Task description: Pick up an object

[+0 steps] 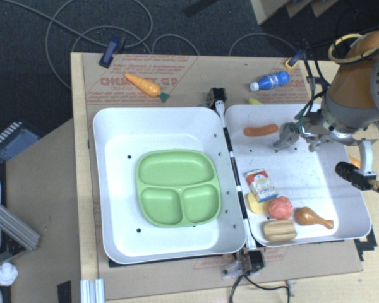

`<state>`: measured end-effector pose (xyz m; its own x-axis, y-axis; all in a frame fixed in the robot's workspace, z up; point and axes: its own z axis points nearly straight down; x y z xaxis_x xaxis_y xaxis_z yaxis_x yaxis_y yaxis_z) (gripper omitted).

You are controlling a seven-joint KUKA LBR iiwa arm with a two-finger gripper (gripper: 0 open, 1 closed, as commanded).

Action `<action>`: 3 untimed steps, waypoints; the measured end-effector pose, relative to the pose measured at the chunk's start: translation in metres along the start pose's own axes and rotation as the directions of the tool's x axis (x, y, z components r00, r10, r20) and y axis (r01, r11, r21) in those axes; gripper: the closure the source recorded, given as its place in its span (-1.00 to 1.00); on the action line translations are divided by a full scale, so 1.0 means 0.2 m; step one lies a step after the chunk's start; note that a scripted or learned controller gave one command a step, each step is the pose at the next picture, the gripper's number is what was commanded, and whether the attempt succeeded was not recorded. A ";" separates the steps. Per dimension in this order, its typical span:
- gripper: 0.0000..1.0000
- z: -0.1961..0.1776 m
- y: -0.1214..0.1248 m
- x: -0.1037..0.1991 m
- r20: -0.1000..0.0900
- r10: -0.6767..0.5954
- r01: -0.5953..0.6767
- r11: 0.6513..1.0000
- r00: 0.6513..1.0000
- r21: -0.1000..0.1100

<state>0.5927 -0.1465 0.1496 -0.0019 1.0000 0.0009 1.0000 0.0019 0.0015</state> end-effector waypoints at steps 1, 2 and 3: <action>-1.00 0.33 0.05 0.28 -0.001 0.000 0.000 1.000 1.000 0.004; -1.00 0.32 0.35 0.26 0.001 0.001 -0.001 1.000 1.000 0.000; -1.00 0.32 0.26 0.22 0.001 0.002 -0.002 1.000 1.000 0.003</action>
<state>0.6448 -0.1026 0.0848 0.0003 1.0000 0.0002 1.0000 -0.0003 -0.0016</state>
